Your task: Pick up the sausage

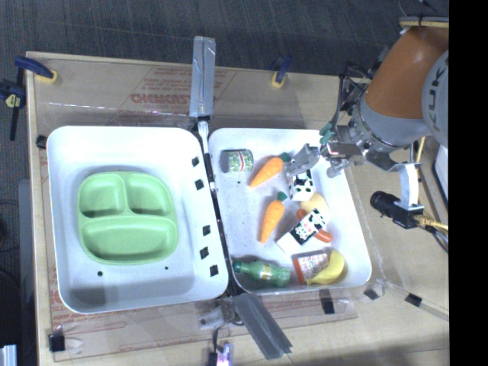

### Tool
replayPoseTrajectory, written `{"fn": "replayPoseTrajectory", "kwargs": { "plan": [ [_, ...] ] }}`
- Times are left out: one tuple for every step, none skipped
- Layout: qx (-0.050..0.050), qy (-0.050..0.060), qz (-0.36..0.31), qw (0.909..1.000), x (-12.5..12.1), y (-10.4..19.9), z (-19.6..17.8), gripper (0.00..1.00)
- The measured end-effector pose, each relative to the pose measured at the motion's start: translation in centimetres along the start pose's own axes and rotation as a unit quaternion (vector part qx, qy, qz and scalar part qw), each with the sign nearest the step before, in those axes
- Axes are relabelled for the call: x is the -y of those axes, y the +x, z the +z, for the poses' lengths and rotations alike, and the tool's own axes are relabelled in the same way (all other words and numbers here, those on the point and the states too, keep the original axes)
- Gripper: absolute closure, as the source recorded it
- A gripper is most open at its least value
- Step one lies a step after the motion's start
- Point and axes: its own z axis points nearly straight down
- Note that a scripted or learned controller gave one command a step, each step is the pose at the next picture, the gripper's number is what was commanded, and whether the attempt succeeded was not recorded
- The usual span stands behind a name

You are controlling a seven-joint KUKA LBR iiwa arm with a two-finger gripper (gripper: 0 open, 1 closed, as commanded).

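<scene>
Two carrots (267, 194) flank end effector (303, 161)

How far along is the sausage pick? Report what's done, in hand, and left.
Done: little; the gripper hangs over the right bin, near the upper carrot. In hand: the approach. Left: the whole grasp and lift; what looks like the sausage, the red piece beside the cow-patterned carton, lies lower in the bin, apart from the gripper.

You're looking at even, fairly bright overhead light. The white bins (137, 139) run close to blown out, their walls pale and flat. Soft shadows sit under the green tray (128, 218). Glare streaks the bench (107, 90) film. Focus is slightly soft, the picture grainy, and the floor (114, 14) dim.
</scene>
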Motion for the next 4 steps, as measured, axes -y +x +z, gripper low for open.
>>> {"fn": "replayPoseTrajectory", "kwargs": {
  "plan": [
    [-0.001, 0.000, -0.022, 0.9998, 5.6, -3.0, 8.1, 0.00],
    [0.001, -0.011, 0.098, 0.9951, 5.8, -3.1, 15.1, 0.00],
    [-0.001, -0.001, 0.086, 0.9963, 5.1, 1.7, 12.8, 0.00],
    [0.000, -0.001, 0.125, 0.9922, 7.1, -2.0, 11.9, 0.00]
  ]
}}
